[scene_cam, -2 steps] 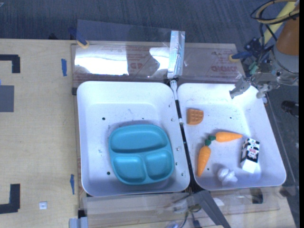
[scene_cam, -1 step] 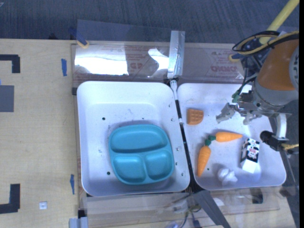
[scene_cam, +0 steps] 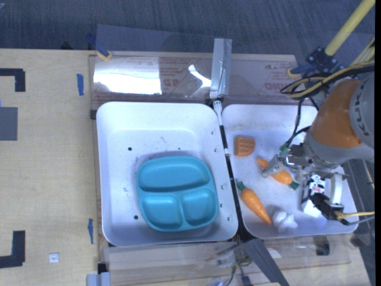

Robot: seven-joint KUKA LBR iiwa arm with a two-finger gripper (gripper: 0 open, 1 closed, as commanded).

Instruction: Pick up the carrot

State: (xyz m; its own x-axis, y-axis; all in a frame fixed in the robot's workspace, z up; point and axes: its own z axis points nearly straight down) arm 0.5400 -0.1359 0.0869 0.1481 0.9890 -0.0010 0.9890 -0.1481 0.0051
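Observation:
Two carrots lie in the right bin [scene_cam: 262,121]. The larger carrot [scene_cam: 256,203] rests near the bin's front left, its green top pointing towards the divider. A smaller carrot [scene_cam: 283,176] lies slantwise in the middle of the bin, its green end to the right. My gripper [scene_cam: 277,165] is down right over the smaller carrot's middle and hides part of it. The grey arm with its orange band [scene_cam: 336,121] reaches in from the right.
An orange bread-like piece [scene_cam: 244,146] sits left of the gripper. A small white object [scene_cam: 284,220] lies by the large carrot's tip. A blue divided plate [scene_cam: 176,191] fills much of the left bin [scene_cam: 113,159]. Cables hang at the upper right.

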